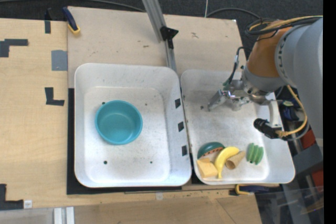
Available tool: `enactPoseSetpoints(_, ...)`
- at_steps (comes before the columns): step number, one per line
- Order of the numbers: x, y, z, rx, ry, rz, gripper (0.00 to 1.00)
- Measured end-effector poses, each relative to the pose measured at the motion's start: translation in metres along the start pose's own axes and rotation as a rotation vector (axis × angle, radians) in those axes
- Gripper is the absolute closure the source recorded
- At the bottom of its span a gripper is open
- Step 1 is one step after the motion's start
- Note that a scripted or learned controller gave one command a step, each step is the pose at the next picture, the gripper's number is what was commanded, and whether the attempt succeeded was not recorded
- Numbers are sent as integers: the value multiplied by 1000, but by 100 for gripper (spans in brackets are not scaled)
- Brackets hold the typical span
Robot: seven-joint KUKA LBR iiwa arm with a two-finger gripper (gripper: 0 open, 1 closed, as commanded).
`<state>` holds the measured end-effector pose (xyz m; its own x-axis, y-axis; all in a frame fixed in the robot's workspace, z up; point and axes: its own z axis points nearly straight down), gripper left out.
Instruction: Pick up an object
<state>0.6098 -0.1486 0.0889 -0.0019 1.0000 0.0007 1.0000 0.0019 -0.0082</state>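
Grey arm with orange band (265,57): enters from right, wrist bent downward; two-finger end effector (210,106) points left, low, holding nothing.

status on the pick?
Tool low over right bin, nothing between fingers. Banana and green toy untouched at near edge. Teal bowl in left bin.

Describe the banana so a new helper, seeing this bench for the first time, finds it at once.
Start at the right-hand white bin and go to its near edge, where a few small items cluster. The banana is the curved yellow piece in the middle, with a green ridged toy to its right and a pale yellow block to its left.
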Motion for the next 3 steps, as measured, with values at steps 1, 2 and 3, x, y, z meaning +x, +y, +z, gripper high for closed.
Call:
enactPoseSetpoints(1, 0, 2, -14, -5, 0, -1, 100)
enactPoseSetpoints(2, 2, -1, -57, -11, -1, 1, 100)
enactPoseSetpoints(3, 6, -5, -101, -11, -1, 0, 100)
